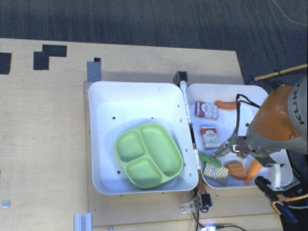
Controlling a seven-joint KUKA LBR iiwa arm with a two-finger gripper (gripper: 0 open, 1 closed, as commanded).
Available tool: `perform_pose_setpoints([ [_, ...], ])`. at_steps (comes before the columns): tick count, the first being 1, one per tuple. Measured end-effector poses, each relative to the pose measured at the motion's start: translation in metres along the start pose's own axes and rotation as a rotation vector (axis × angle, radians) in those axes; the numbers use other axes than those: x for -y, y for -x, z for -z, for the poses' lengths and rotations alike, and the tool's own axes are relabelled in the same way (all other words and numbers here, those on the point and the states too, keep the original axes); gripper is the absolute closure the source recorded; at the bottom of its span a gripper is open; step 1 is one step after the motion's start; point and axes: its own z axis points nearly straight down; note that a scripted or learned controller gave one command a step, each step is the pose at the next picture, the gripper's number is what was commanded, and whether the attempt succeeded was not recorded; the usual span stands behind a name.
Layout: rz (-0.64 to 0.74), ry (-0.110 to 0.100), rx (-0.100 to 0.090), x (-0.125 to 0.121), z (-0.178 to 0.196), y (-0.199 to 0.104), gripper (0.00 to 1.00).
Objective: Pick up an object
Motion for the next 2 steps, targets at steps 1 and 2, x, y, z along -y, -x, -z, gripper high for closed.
perform_pose_setpoints([
  [1, 0.000, 0.005, 0.001, -0.002, 0.011, 0.000, 1.00],
  [2, 0.002, 0.001, 0.003, -0.067, 0.000, 0.052, 1.00],
])
